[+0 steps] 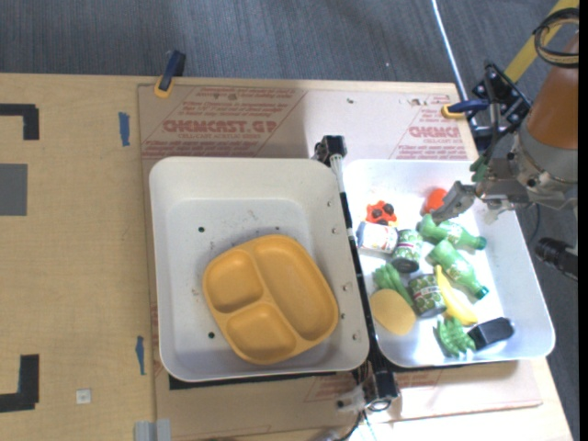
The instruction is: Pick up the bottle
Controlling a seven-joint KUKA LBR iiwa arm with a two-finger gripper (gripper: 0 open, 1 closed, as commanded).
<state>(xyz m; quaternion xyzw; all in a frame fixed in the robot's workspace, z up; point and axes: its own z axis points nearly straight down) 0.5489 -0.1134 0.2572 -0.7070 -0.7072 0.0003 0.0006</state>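
End effector (457,200): above right bin's (533,274) far side, touching bottle (452,232); grip state cannot tell.
Risk: second bottle (461,276) and can (424,292) crowd close; a slip could grab the wrong one.

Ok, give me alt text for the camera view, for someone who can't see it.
A robot gripper hovers over the right bin, above green bottles among small cans and toy food. The left bin holds a yellow divided plate.

"CHEMCAST GP" printed in red, twice, on brown backing sheet (230,122).
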